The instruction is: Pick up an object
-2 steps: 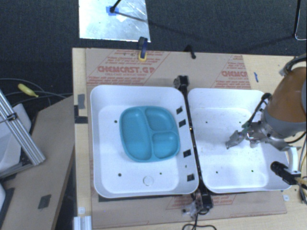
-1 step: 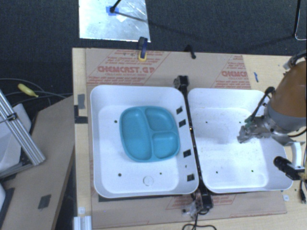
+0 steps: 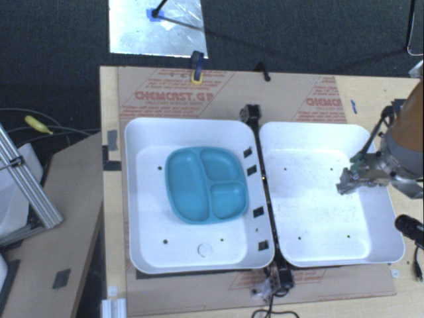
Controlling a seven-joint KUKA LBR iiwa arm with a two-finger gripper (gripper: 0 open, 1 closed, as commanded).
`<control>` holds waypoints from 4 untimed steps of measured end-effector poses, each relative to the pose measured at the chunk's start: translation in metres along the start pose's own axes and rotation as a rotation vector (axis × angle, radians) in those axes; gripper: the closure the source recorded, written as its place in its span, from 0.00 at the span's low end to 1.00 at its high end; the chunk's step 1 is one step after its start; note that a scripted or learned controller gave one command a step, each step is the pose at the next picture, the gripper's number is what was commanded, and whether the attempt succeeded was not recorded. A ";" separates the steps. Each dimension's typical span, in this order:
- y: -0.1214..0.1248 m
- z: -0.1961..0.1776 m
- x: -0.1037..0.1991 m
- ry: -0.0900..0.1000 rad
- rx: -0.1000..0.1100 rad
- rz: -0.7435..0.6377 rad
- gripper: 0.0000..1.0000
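Note:
A light blue divided plate (image 3: 204, 184) with three compartments lies flat in the middle of the left bin (image 3: 142, 144). My gripper (image 3: 346, 183) hangs over the right side of the right bin (image 3: 311, 141), well away from the plate, its grey tip pointing left and down. The tip looks bare, with no object at it. A small white disc (image 3: 205, 249) rests on the left bin's floor near its front wall.
The two white bins sit side by side on a cardboard sheet (image 3: 225, 91), joined by a black divider with clips (image 3: 257, 177). A metal frame (image 3: 26, 184) stands at the far left. A shiny square plate (image 3: 158, 17) lies beyond the bench.

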State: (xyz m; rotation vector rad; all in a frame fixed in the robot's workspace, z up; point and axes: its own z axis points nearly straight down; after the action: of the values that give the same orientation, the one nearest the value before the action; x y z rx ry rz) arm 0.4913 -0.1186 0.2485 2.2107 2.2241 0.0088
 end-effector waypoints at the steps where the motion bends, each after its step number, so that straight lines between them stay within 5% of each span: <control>1: -0.001 -0.102 0.052 0.001 -0.007 -0.005 1.00; 2: 0.019 -0.131 0.135 0.002 0.001 -0.007 1.00; 3: -0.003 -0.106 0.145 0.001 0.008 0.000 1.00; 4: -0.002 -0.134 0.181 0.002 0.004 -0.002 1.00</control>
State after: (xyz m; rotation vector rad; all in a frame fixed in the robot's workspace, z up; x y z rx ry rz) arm 0.4869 0.0619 0.3824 2.2114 2.2289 0.0067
